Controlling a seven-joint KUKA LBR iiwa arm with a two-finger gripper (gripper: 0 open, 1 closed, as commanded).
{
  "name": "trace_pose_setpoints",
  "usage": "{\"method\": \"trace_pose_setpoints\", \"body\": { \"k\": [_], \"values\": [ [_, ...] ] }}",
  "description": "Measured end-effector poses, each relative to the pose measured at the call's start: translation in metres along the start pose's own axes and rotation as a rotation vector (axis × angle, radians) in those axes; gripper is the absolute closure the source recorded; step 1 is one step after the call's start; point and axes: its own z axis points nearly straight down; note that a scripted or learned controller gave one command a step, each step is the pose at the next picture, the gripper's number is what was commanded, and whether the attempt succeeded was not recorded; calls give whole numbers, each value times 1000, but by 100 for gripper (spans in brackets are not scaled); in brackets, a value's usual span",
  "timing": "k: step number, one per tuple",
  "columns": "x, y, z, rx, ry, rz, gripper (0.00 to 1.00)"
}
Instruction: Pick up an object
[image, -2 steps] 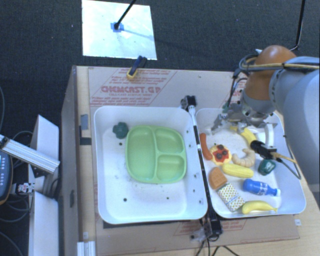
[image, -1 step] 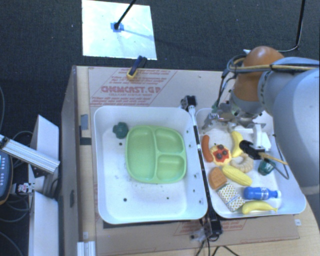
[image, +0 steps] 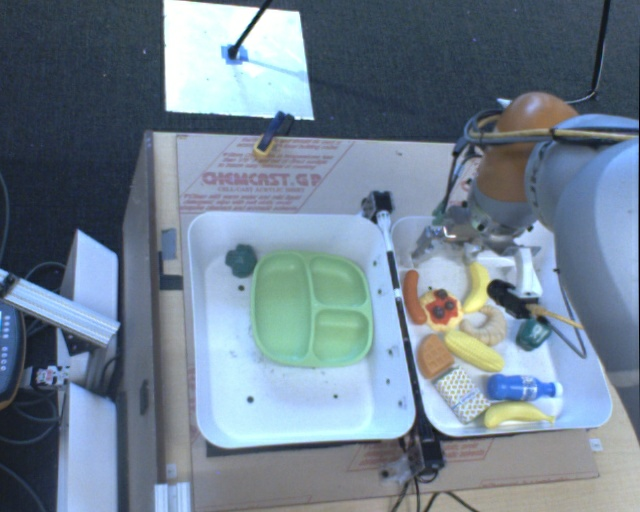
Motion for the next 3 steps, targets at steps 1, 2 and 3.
{"method": "trace_pose_setpoints", "body": {
  "k": [1, 2, 3],
  "values": [
    [-43, -82, 1, 2, 0, 1, 0],
    [-2, -114, 1, 2, 2, -2, 0],
    [-3, -114, -10, 0, 1, -2, 100]
  ]
}}
